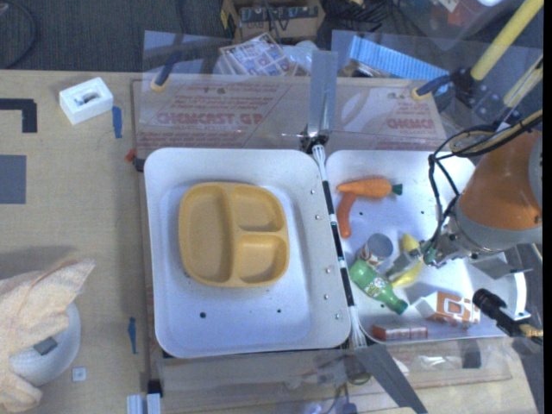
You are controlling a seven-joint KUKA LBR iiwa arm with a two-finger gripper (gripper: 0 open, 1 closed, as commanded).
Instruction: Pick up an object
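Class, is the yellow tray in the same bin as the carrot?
No. The yellow tray lies in the left bin, while the carrot lies in the right bin.

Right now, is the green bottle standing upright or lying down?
Lying down: the green bottle rests on its side on the right bin's floor, length running diagonally.

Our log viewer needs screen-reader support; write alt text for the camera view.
A grey-and-orange robot arm reaches from the right over the right bin, its pincer by a banana, green bottle and carrot. The left bin holds a yellow divided plate.
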